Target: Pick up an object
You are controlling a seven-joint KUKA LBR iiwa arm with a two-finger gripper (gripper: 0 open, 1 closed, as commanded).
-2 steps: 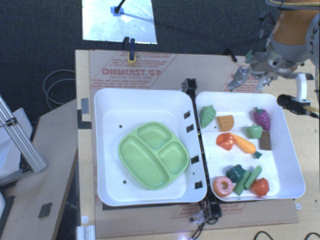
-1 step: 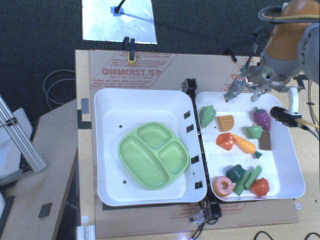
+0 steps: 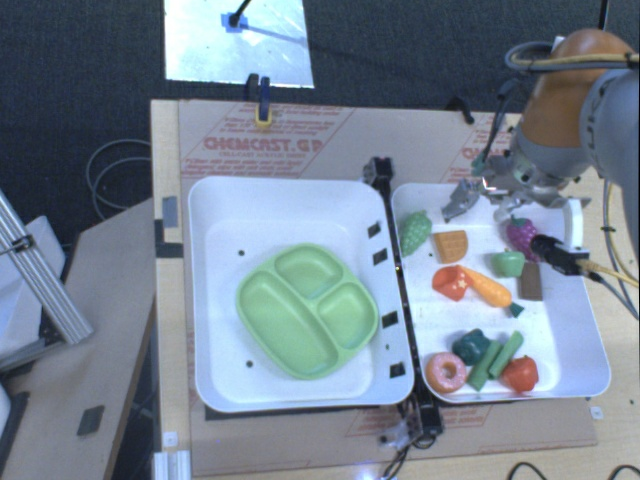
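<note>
The two-finger metal claw [image 3: 487,200] is seen low over the far edge of the right shallow white bin [image 3: 590,363], its state not discernible. The purple plastic grape cluster [image 3: 521,234] lies just beside it, toward the near right. The grey arm [image 3: 585,108] is bent down from the right.
</note>
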